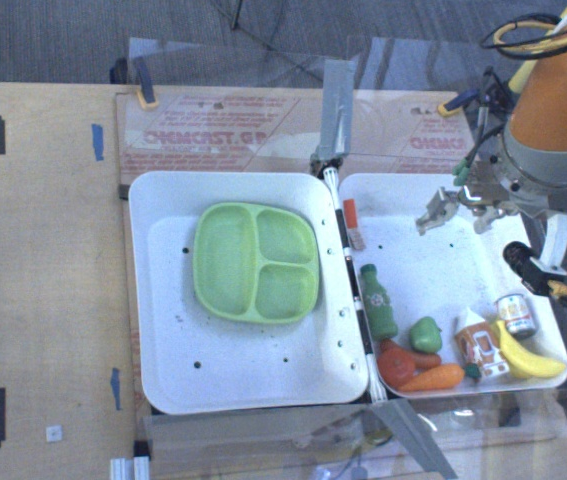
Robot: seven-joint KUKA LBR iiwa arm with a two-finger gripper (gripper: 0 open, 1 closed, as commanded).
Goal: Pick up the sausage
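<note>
Sausage (422,359): your best candidate is the short reddish-brown piece near the front edge of the right bin (403,200), wedged between a red tomato-like lump (394,366) and an orange carrot (437,377), touching both; it is small and partly covered, so you cannot be sure of it. Starting at the left, you see the wooden bench (33,298), then the left bin (153,368), which holds a light green divided plate (256,262) lying flat near its middle. Where the two bins meet, a slim red and tan stick (350,224) lies along the right bin's left wall. Further forward along that wall, a green bottle (377,304) lies on its side, its base close to the red lump. Just right of the bottle's base sits a green pepper (424,334), above the sausage and the carrot. Next along you find a small orange and white carton (478,346), a little tin can (515,315) and a yellow banana (525,357) curving along the bin's front right corner. The gripper (458,216) hangs over the back half of the right bin, well apart from the food, its two fingers (431,216) spread wide with nothing between them. Above it rises the arm's orange band (553,98).
</note>
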